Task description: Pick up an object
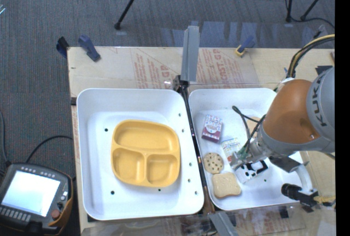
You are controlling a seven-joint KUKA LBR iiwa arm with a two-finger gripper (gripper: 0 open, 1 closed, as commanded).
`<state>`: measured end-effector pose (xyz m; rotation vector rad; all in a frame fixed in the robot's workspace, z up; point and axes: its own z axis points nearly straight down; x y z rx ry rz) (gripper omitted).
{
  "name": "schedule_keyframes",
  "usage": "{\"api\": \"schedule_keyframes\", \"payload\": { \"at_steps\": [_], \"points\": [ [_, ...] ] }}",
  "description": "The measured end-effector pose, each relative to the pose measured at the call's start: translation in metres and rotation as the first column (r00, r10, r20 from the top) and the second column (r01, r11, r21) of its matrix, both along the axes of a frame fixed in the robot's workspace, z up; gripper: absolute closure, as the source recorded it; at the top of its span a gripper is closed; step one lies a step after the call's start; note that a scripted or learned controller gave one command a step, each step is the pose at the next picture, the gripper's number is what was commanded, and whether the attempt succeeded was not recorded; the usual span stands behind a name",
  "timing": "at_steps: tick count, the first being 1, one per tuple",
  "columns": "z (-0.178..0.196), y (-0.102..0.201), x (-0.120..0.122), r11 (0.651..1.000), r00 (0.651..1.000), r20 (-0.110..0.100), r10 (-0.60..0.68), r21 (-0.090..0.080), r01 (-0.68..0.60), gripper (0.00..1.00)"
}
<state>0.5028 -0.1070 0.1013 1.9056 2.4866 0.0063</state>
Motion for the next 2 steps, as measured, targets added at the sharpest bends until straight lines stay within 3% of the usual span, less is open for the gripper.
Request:
{"api": "schedule_keyframes", "payload": {
  "at_steps": [1,2],
  "points": [
    [-0.009,-0.01,0.015,0.943,0.943,-0.006,-0.334,0.007,0.334,1.0],
    [-0.009,-0.017,0.045,0.794,0.794,-0.006,-0.608,0.007,0.608,1.0]
  ]
}}
